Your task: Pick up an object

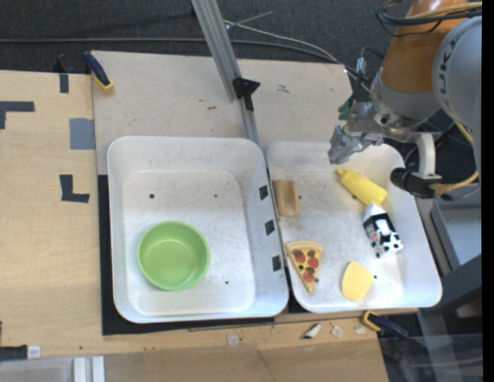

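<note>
Hovering over the right bin (414,289), my gripper (342,151) grips nothing; finger spread: cannot tell. Yellow bottle (362,186) lies just below my fingertips, slanted. Risk: 1 off-centre descent strikes its rounded body and rolls it aside.

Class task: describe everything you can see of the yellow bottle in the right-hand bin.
The yellow bottle looks like a smooth plastic toy mustard bottle with a narrower tip. It lies on its side in the upper part of the right bin, tip pointing up-left toward the gripper just above it. Its lower end lies close to a black-and-white carton; whether they touch is unclear.
</note>
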Robot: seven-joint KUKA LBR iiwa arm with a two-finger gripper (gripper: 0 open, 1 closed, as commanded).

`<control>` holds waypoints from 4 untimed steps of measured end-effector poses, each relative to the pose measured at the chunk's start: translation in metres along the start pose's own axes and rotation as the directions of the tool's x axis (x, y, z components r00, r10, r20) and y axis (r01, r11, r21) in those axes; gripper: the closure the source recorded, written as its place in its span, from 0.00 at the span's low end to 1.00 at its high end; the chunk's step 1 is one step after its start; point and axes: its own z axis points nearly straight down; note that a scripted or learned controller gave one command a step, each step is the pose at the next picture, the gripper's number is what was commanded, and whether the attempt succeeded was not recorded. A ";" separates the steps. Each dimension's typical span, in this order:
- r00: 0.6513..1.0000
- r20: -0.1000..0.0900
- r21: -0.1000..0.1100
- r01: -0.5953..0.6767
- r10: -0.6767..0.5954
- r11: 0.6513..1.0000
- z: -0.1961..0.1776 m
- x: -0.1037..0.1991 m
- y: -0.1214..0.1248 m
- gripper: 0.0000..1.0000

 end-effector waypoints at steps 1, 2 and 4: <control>1.000 0.000 0.000 0.000 0.000 1.000 0.000 0.000 0.000 0.00; 1.000 0.002 0.004 0.001 -0.001 1.000 0.062 0.008 0.003 0.00; 1.000 0.002 -0.001 -0.002 0.002 1.000 0.140 0.010 0.000 0.00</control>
